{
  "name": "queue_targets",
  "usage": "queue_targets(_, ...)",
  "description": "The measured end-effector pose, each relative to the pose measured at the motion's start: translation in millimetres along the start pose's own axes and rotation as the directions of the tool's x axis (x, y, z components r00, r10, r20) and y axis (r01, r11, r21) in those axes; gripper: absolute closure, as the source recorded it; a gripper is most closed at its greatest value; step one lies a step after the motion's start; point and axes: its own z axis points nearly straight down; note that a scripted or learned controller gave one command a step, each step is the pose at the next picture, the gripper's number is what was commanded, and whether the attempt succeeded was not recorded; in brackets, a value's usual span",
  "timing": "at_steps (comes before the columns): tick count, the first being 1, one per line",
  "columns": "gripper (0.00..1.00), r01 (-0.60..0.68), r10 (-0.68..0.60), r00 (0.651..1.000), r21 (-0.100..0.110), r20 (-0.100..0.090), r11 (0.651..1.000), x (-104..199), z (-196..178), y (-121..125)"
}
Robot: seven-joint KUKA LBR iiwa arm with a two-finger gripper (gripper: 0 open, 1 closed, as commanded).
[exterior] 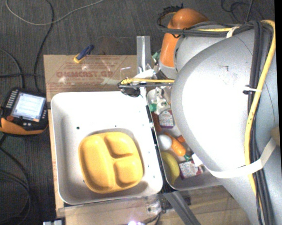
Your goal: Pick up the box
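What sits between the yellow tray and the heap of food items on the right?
In the camera view, the bare white floor of the left bin, then the two bins' adjoining rims, lie between the yellow tray and the food items.

Arm covers most of right bin; left bin open except yellow tray.
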Motion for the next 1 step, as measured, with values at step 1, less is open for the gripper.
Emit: queue_targets(1, 1.0, 0.002, -0.002, 1.0, 0.002, 0.01, 1.0, -0.9, -4.2, 1.2)
